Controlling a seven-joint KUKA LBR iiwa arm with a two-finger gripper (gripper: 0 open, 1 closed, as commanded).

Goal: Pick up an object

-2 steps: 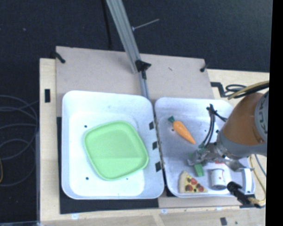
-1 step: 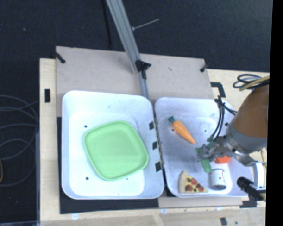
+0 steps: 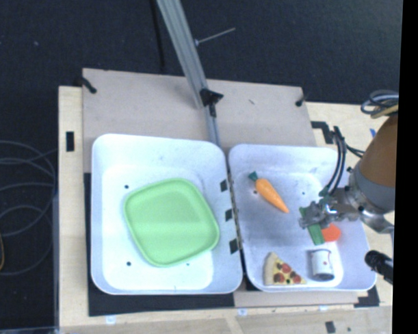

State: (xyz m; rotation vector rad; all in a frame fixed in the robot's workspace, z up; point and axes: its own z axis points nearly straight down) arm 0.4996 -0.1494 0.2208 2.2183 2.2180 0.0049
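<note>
The right bin (image 3: pixel 291 162) holds several objects. A toy carrot (image 3: pixel 270 193) with a green top lies at its upper middle. A pizza slice (image 3: pixel 282 271) lies at the front, with a small silver can (image 3: pixel 321 263) on its side just to the right. A small red-orange piece with a green part (image 3: pixel 327 233) sits near the bin's right side. My gripper (image 3: pixel 315 217) hangs low over the right bin, directly above and left of that piece, and partly hides it. I cannot make out whether anything is held.
The left bin (image 3: pixel 113 159) carries a light green square plate (image 3: pixel 171 222). A metal pole (image 3: pixel 188 49) slants down from the top to the gap between the bins. My arm's body (image 3: pixel 380 165) covers the right bin's right edge.
</note>
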